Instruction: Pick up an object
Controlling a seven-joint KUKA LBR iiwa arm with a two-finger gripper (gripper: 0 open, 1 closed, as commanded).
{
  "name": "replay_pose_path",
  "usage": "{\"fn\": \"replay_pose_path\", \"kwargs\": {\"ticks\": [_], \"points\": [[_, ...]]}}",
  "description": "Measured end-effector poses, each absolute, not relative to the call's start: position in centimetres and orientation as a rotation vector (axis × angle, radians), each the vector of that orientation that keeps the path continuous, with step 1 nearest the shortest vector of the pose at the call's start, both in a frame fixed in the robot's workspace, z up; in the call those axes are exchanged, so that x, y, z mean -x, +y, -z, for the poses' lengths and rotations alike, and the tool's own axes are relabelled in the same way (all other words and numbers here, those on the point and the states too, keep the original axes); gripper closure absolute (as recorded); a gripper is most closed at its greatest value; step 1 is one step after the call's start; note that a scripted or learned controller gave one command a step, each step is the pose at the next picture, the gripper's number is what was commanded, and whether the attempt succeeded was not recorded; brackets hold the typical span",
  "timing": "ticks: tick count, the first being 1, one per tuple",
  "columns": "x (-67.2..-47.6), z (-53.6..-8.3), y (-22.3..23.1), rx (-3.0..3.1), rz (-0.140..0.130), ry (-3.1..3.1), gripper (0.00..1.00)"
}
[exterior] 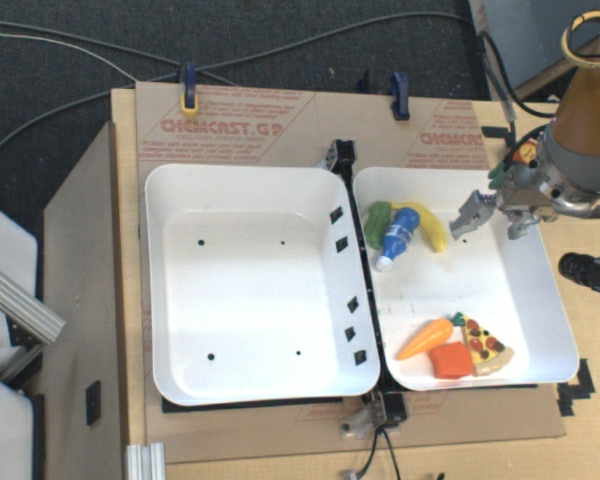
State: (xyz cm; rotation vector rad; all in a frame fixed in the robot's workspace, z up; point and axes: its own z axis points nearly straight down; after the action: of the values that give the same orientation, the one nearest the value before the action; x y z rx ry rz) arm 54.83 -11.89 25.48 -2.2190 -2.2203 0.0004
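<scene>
Camera view: end effector point(492, 218) hangs open and empty over the right bin point(528, 298), near the banana point(433, 232).

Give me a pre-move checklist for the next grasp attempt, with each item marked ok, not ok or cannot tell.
1. Gripper carries nothing: ok, nothing sits between its spread fingers.
2. Fingers wide enough for a pick: ok, they stand apart over the right bin.
3. Targets in that bin: ok; blue bottle, green object and banana lie near the far end, carrot, red block and pizza slice near the front.
4. Target isolated: not ok, the bottle touches the green object and the front items crowd each other.
5. Gripper above a target: not ok, it sits right of the banana.
6. Height above the bin floor: cannot tell.
</scene>
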Motion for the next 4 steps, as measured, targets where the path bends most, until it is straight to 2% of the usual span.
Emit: {"fn": "replay_pose_path", "kwargs": {"ticks": [1,2,3,4], "points": [[-57.7,-23.4,-12.9,2.222,0.001,-2.223,0.00],[-61.2,-10.0,-17.3,2.220,-0.007,-2.215,0.00],[-61.9,-17.5,-21.2,2.231,0.004,-2.225,0.00],[-59.7,-8.9,-16.6,2.210,-0.005,-2.217,0.00]]}}
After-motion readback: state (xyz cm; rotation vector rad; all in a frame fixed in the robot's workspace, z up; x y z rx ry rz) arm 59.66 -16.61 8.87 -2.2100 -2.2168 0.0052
